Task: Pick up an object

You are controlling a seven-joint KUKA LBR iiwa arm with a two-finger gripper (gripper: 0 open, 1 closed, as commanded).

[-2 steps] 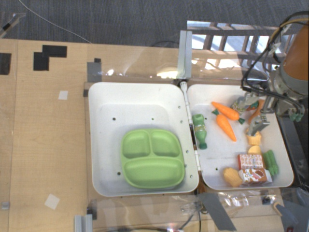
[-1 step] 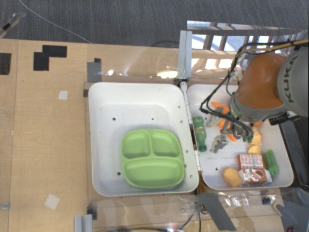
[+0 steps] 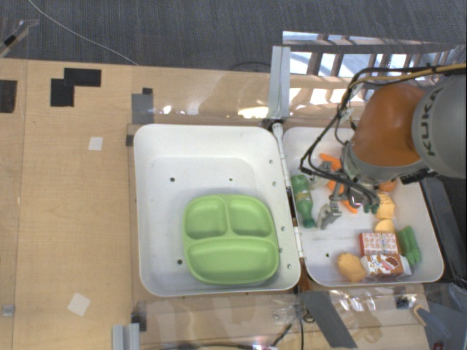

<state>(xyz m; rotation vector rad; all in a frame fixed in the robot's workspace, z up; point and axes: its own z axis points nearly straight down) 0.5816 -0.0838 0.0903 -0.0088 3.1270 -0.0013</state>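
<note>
1. The hand (image 3: 333, 214) is seen low in the right bin (image 3: 432, 268), hanging from the grey arm with its orange band (image 3: 387, 126). Whether it is released or clenched cannot be told from this slant, and nothing is seen to be grasped in it.
2. Just beside the hand, to its left, a green bottle (image 3: 302, 199) lies along the bin's left wall. Orange carrot-like pieces (image 3: 337, 186) are seen close above and right of the hand, partly hidden by the wrist.
3. Further out, a yellow piece (image 3: 385, 208), a red and white carton (image 3: 382, 254), a green vegetable (image 3: 410, 244) and an orange-yellow lump (image 3: 351, 267) are found toward the near right of the bin.
4. In the left bin (image 3: 157, 159) a green divided plate (image 3: 231, 239) is laid flat, well apart from the hand.
5. The task is judged to be at the reaching stage: no object is shown lifted, so the grasp and the lift are left to be done.
</note>
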